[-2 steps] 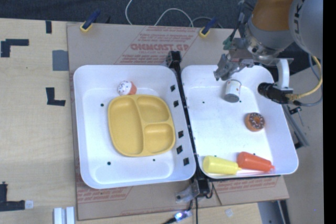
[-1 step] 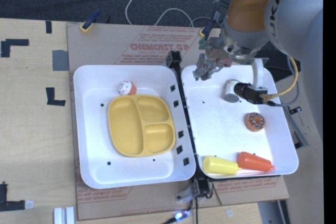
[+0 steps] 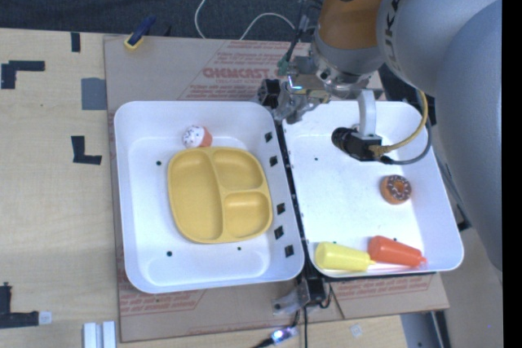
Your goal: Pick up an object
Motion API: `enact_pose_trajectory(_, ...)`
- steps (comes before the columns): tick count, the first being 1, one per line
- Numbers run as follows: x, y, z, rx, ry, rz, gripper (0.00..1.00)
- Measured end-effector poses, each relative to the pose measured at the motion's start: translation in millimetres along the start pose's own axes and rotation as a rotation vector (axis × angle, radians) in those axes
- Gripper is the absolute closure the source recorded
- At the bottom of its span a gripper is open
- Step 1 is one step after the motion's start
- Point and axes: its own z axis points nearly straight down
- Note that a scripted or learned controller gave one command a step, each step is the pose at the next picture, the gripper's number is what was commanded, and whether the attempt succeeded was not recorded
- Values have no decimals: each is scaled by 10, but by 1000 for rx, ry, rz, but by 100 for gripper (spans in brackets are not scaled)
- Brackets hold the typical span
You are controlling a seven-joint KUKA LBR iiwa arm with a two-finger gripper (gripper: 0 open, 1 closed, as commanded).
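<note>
Jaws cannot be judged here: whether they are apart or together I cannot tell, because the gripper (image 3: pixel 287 103) is dark and cluttered above the far end of the wall between the bins. Nothing seems lifted yet. The doughnut (image 3: pixel 395 189), carrot (image 3: pixel 396 251) and yellow piece (image 3: pixel 342 257) lie in the right bin (image 3: pixel 326 175), so the pick is probably all left to do.
</note>
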Motion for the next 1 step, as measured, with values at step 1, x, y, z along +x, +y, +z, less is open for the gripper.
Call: enact_pose_trajectory(1,562,41,264,3,0,-1,100)
